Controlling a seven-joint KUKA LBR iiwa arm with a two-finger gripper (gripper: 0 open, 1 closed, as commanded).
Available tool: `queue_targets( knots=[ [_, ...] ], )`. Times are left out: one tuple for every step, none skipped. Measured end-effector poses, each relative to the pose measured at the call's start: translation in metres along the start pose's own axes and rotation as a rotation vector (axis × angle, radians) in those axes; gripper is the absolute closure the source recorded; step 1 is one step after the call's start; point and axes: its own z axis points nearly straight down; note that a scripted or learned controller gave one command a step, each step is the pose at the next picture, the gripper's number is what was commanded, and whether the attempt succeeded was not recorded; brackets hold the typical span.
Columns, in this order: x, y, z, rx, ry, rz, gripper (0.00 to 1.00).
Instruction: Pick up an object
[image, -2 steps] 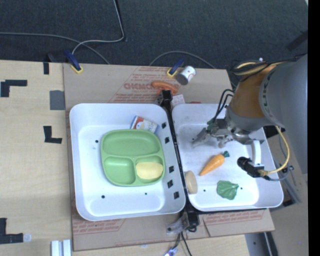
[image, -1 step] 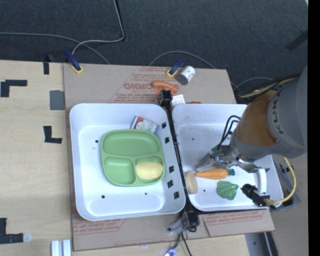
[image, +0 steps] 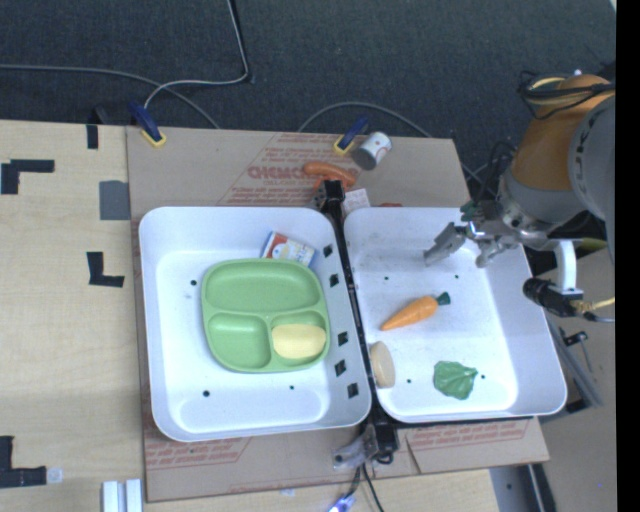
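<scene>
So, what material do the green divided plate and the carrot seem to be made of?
Green divided plate: likely moulded plastic, matte to slightly satin; the colour is even and the compartment ridges are rounded. Carrot: probably a plastic or rubber toy, with flat uniform orange and a small dark green tip; too small to be sure.

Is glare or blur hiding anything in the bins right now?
Camera view: lighting is soft and even, so the white right bin shows no harsh glare; the carrot and green leaf cast faint shadows and read clearly. The end effector looks slightly soft, and the arm's orange band is blurred at the frame's edge.
</scene>
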Motion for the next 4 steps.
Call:
queue_targets(
  knots=[
    [0.057,-0.018,0.079,0.005,0.003,-0.001,0.0],
    [0.053,-0.057,0.087,-0.003,0.001,0.0,0.0],
    [0.025,-0.103,0.087,-0.004,-0.001,0.001,0.0],
    [-0.048,-0.133,0.054,0.001,0.0,0.003,0.0]
  ],
)
